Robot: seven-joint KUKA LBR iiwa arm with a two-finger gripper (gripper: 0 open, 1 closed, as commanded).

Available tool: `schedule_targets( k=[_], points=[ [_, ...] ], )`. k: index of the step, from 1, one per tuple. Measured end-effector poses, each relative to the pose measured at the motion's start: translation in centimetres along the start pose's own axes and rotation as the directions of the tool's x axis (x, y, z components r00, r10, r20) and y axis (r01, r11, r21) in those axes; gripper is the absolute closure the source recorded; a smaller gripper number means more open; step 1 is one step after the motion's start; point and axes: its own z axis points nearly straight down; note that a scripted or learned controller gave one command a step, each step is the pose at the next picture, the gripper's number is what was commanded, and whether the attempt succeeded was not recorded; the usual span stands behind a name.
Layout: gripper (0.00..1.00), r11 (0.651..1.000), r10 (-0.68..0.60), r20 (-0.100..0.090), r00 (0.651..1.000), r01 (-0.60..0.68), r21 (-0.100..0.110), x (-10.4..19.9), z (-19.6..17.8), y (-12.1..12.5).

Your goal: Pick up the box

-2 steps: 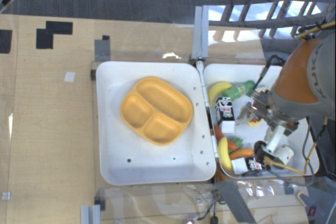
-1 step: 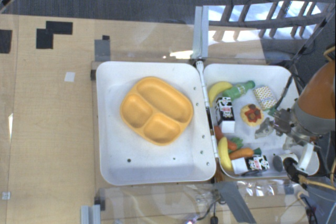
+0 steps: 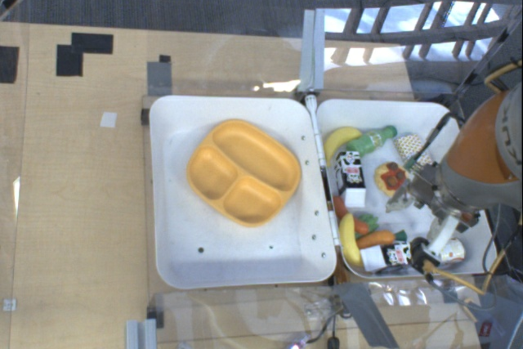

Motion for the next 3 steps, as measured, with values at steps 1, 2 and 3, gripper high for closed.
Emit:
schedule_targets(
  k=[1, 2, 3],
  points=[
    [1.00, 1.000, -0.003, -0.002, 1.000, 0.003, -0.002, 0.2, -1.1, 0.1],
    [1.00, 0.979, -0.203, -0.002, 0.979, 0.203, -0.009, 1.3, 2.6, -0.8],
    [1.00, 0.987, -0.163, 0.000, 0.987, 0.163, -0.006, -2.0, -22.2, 1.7]
  ],
)
